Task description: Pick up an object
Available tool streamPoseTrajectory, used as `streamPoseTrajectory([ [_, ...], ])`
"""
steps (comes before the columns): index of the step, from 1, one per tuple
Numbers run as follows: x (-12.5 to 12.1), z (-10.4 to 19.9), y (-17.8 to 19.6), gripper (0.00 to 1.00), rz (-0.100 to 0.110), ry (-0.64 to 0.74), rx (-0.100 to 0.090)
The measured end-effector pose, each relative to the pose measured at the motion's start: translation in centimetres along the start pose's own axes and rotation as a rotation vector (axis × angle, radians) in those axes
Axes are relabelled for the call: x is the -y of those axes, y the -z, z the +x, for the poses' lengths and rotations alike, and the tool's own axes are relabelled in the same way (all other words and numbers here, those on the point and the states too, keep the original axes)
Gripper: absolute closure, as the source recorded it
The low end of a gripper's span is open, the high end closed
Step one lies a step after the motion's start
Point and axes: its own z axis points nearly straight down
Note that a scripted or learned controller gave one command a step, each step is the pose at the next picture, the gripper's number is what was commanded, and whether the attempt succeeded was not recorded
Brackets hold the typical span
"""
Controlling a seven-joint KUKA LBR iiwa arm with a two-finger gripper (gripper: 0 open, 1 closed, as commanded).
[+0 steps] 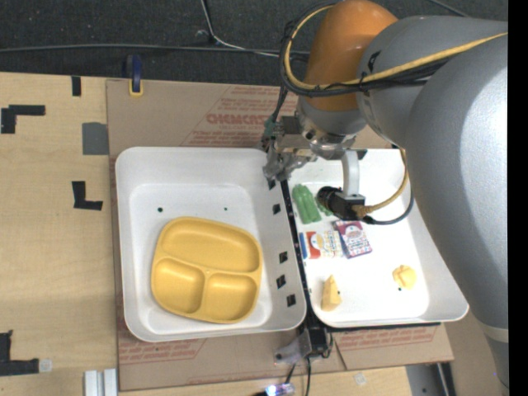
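My gripper [275, 170] hangs over the far end of the rim between the two bins, under the orange wrist band. Just right of it and nearer to me, a green packet [306, 204] lies in the right bin [437, 299]. Further forward lie a red, white and blue packet [318, 244] and a purple-edged packet [355, 239]. Two small yellow pieces [330, 294] [403, 276] rest near that bin's front. Nothing shows between the gripper and any of these.
A yellow divided plate [206, 269] takes up most of the left bin [132, 221]. Both bins stand on a cardboard sheet [190, 114]. The grey arm covers the right bin's far right corner.
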Motion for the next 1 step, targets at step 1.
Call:
streamPoseTrajectory([
  [1, -2.23, 5.25, 1.23, 1.0, -0.003, 0.001, -0.001],
])
